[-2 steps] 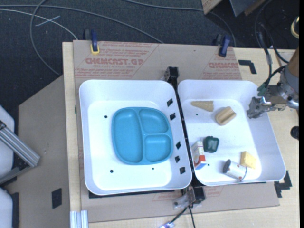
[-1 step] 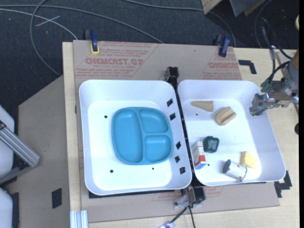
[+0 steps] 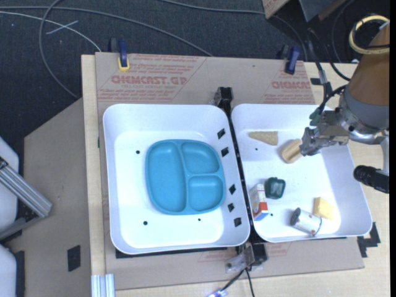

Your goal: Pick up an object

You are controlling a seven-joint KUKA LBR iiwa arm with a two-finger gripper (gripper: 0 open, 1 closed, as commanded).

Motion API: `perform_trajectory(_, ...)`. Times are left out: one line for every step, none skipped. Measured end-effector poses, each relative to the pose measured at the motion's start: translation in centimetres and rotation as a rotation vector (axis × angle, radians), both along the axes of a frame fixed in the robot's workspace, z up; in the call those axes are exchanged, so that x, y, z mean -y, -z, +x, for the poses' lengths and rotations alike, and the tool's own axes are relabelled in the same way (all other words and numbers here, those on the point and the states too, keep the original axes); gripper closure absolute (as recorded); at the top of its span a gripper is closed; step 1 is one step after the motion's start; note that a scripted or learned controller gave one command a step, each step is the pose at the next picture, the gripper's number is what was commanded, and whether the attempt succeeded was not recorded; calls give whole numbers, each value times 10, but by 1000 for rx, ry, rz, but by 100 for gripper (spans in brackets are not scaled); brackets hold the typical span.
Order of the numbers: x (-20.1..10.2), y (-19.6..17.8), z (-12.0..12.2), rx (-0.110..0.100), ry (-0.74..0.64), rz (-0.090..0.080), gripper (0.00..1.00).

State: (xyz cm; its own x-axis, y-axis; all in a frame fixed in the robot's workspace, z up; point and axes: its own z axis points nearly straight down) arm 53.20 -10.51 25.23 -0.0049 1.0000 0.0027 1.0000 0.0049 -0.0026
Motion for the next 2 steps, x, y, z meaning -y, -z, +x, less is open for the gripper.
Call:
perform_trajectory(-56, 15, 1, -1, -1, 0, 100)
perform_trajectory(-114, 26, 6, -1, -1, 0, 100)
